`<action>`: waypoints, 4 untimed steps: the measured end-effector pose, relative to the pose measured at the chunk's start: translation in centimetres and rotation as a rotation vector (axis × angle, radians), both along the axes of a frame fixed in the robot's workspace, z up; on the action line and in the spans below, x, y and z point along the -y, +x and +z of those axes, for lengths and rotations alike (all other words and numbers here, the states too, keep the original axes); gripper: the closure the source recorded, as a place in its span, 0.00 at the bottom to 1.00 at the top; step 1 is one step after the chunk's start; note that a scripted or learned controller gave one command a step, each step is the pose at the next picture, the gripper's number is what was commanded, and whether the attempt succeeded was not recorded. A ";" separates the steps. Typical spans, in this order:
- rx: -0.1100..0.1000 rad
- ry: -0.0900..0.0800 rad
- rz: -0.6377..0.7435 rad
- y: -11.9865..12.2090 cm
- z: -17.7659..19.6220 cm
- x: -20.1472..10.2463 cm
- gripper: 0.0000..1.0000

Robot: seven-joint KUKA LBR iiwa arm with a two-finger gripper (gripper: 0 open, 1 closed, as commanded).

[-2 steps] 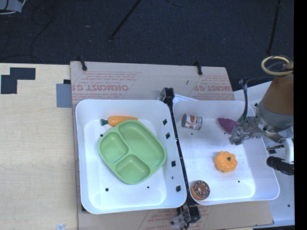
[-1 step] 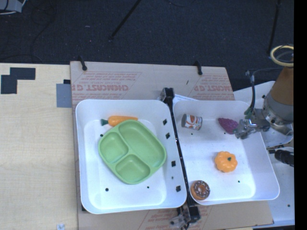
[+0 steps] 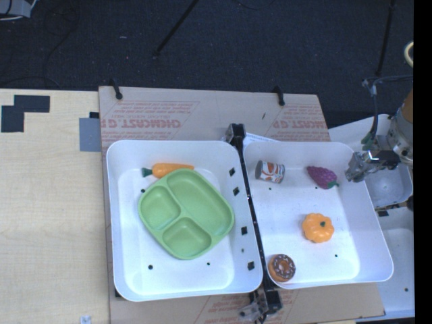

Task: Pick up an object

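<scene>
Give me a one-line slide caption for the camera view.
End effector at right bin's edge near purple grapes; can, orange pumpkin, donut inside; green tray, carrot left.

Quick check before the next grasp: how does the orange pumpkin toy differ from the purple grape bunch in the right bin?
The orange pumpkin toy is round and squat; the purple grape bunch is elongated and lies slanted. The pumpkin sits mid-bin; the grapes lie nearer the far wall, close to the gripper. Both rest loose in the right white bin.

Arm enters at the far right, wrist bent leftward. Gripper sits at the arm's left end, low and level; finger state indiscernible.
</scene>
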State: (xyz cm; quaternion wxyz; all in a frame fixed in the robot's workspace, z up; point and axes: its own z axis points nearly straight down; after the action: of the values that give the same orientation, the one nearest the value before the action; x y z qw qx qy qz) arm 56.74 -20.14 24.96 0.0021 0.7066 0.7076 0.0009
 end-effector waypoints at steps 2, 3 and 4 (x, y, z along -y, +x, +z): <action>-0.008 0.004 0.003 -0.3 -2.4 -11.2 1.00; -0.010 0.004 0.002 -1.1 -3.2 -15.9 1.00; -0.009 0.005 0.004 -1.1 -3.5 -22.1 1.00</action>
State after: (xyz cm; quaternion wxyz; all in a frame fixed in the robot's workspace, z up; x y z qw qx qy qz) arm 55.68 1.96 21.43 -0.0028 0.7053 0.7089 -0.0007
